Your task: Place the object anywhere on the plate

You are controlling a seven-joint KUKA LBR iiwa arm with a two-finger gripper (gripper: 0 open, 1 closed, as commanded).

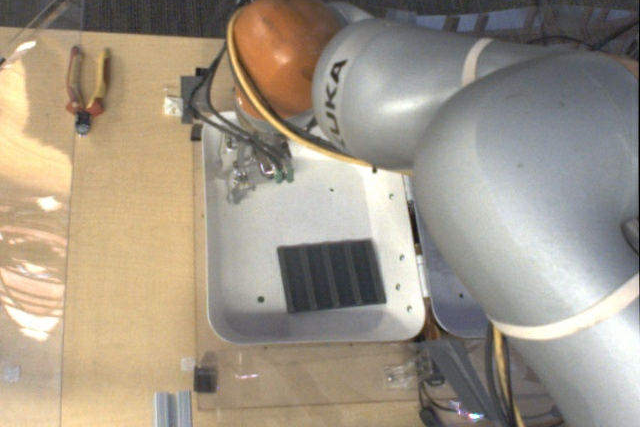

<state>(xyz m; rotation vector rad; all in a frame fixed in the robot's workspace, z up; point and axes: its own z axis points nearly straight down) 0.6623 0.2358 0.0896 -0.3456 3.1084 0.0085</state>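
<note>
- The dark ribbed plate (331,275) lies flat on the floor of the left white bin (225,300), toward that bin's near edge and a little right of its middle; nothing rests on it.
- The object to be placed cannot be made out: no loose item shows on the bare bin floor, and nothing can be told apart at the metal parts under the wrist.
- The end effector (243,177) hangs over the far left part of the same bin, well apart from the plate, beside the bin's left wall. Whether its tips are apart or together I cannot tell; the metal parts are small and blurred against the white.
- A small green spot sits just right of it, near the wrist hardware.
- Yellow and black cables (232,65) loop from the wrist around the orange band (285,50).
- The grey arm (500,155) reaches in from the right and covers most of the right bin (448,310), of which a near corner shows.
- On the wooden bench (130,245), far left, lie red-handled pliers (86,87), well away from the bins.
- A small black block (205,378) sits on the bench just beyond the left bin's near left corner.
</note>
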